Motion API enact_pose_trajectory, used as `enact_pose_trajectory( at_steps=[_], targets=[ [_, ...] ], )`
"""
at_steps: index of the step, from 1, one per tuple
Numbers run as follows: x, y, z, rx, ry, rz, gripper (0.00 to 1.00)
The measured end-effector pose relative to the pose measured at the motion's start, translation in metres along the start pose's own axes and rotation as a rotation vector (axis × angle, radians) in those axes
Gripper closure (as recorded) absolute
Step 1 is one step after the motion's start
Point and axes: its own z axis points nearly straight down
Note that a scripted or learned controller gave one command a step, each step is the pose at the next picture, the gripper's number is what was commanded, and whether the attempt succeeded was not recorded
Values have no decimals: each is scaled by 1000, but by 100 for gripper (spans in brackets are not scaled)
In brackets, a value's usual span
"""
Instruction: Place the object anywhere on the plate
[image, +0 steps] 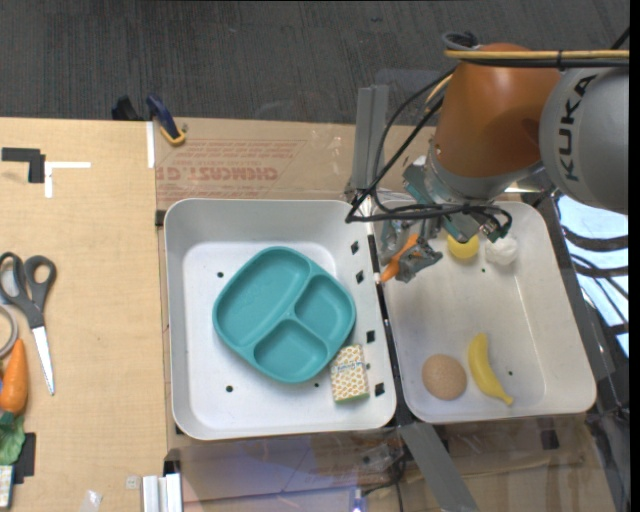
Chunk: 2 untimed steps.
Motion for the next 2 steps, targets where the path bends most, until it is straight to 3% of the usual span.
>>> enact_pose_trajectory(
  at_steps=[1, 2],
  targets=[
    [-35, 91, -17, 0, 0, -37, 100],
    [-35, 91, -17, 1, 0, -36, 0]
  ],
)
